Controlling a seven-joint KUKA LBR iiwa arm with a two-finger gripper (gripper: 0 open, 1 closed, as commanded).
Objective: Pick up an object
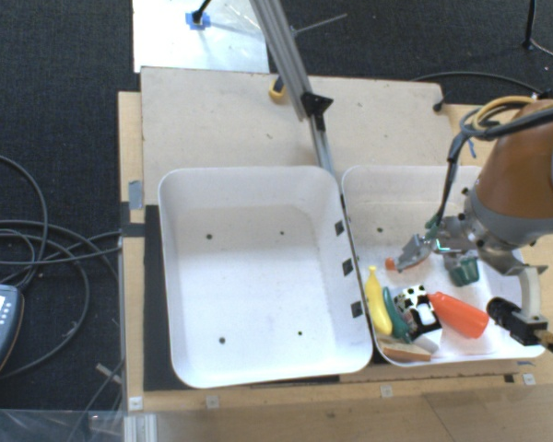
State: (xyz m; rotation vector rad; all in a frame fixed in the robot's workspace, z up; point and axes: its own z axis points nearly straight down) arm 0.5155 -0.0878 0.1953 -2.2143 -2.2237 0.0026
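Observation:
My gripper point(407, 258) hangs over the right bin point(387, 191), near its middle, pointing left and down. Just left of its tip lies a small orange piece point(389, 263). Below it, against the bin's left wall, lies a yellow banana-shaped toy point(378, 304). A black-and-white item point(419, 308) with a green piece point(401, 319) sits beside the banana, and an orange carrot-like toy point(461, 314) lies to their right. A dark green object point(462, 269) sits under the wrist. I see nothing held in the gripper.
The left bin point(180, 274) stands alongside, its shared wall close to the banana. A tan flat piece point(407, 352) rests at the right bin's front rim. A slanted grey pole point(286, 49) crosses above the bench at the back.

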